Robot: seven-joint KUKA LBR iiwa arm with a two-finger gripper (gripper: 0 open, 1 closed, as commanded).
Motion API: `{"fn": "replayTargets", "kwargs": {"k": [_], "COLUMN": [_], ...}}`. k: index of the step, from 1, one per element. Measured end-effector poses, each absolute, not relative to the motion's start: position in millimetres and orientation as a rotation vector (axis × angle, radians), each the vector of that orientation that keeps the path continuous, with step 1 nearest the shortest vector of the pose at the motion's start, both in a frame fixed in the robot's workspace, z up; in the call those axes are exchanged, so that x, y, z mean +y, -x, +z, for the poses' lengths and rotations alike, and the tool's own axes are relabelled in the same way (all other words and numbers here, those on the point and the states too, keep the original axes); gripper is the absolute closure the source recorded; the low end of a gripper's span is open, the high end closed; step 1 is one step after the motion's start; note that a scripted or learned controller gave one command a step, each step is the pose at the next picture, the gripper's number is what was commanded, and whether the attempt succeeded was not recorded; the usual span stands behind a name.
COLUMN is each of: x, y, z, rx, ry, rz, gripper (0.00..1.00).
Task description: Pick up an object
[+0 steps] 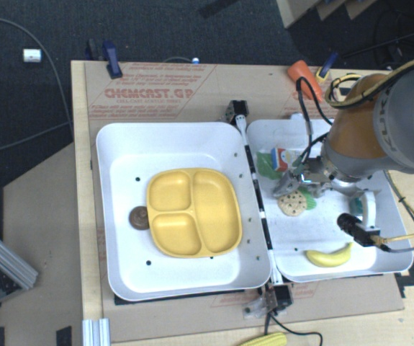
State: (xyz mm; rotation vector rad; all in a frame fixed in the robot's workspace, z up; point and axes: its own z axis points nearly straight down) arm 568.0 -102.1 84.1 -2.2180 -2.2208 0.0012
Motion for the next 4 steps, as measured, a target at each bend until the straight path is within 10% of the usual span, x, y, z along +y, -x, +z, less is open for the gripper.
{"fn": "replayTargets", "kwargs": {"k": [1, 2, 3, 4], "x": [-99, -99, -4, -95], "y": [-545.3, -545.7, -566.0, -593.5], "z": [84, 94, 185, 162], "rx": [-2.219, -2.219, -2.223, -2.222], "ry": [2.220, 2.222, 2.219, 2.225], "rz": [0.002, 0.000, -0.003, 0.001], "gripper": [0.00, 1.00, 1.00, 1.00]}}
